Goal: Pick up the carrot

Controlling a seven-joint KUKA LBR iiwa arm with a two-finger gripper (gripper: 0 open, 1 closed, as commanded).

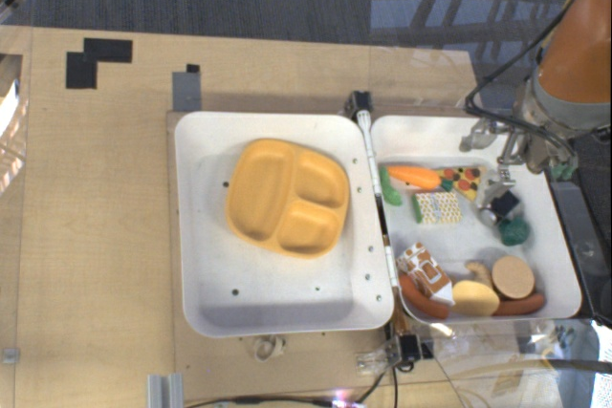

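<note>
Carrot lies flat in the right bin, upper left, near the dividing wall and apart from the food piled at the front, so probably reachable from above. Gripper hovers to its right, not over it. Open or closed: cannot tell.

carrot in right bin, tray in left

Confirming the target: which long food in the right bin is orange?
The carrot, near the bin's far-left corner; the sausages are red, at the near edge.
</note>
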